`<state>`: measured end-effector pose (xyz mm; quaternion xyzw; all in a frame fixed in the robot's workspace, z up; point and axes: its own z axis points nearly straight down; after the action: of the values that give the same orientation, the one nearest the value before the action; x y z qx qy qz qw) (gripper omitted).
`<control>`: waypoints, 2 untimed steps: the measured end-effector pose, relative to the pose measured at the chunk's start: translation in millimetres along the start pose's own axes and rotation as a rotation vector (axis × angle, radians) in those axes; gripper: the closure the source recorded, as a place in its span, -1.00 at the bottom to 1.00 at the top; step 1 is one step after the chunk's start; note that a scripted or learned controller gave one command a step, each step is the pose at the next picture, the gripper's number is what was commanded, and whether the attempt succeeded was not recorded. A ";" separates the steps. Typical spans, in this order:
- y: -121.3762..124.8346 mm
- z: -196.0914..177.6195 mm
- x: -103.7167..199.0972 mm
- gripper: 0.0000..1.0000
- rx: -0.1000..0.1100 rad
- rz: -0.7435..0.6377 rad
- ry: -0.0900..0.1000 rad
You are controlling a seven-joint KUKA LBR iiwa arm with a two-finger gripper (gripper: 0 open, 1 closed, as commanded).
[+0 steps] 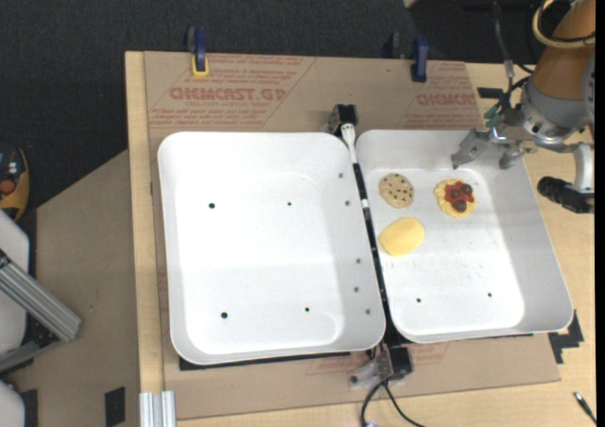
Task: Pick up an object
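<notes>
Looking at gripper (484, 149): you see it at the upper right of the frame, over the far rim of the right bin (529, 274); its two fingers stand apart, nothing between them.
Cookie (397, 191): lies flat in the right bin, near the divider edge.
Small pizza (456, 196): just right of the cookie, closest to the gripper.
Yellow piece (402, 236): below the cookie, apart from it.
Open room: you have bare floor in the lower half of the right bin.
Left bin (255, 246): wide bare floor.
</notes>
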<state>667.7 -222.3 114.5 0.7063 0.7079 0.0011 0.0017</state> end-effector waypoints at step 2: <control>0.9 26.2 6.4 -1.00 0.011 -0.003 0.017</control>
<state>668.7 -215.9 88.4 0.7053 0.7088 0.0033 -0.0084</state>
